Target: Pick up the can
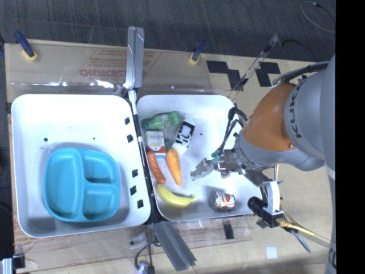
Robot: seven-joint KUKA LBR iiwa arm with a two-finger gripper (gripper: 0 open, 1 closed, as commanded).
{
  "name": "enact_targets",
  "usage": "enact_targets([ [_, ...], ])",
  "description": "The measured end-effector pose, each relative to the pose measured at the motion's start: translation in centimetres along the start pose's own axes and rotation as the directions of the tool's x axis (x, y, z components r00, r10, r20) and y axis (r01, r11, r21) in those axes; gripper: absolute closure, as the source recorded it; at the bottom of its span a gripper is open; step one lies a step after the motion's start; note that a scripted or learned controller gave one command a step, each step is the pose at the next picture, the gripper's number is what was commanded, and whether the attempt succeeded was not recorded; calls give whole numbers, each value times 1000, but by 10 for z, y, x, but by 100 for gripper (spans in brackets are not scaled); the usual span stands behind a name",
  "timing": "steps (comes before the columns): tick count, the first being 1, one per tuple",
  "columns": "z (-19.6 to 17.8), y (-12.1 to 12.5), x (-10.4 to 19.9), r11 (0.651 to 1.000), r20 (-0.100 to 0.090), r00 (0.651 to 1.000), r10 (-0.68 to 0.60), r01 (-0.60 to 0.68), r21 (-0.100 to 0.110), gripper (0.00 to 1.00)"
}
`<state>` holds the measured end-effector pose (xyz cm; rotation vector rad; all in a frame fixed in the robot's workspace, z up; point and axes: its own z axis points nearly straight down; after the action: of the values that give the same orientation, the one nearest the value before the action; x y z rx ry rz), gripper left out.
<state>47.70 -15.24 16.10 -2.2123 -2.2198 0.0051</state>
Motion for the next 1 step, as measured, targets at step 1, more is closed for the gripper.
enact_targets([
  [1,73,-1,-59,999,0,999,-54,54,-1,0],
])
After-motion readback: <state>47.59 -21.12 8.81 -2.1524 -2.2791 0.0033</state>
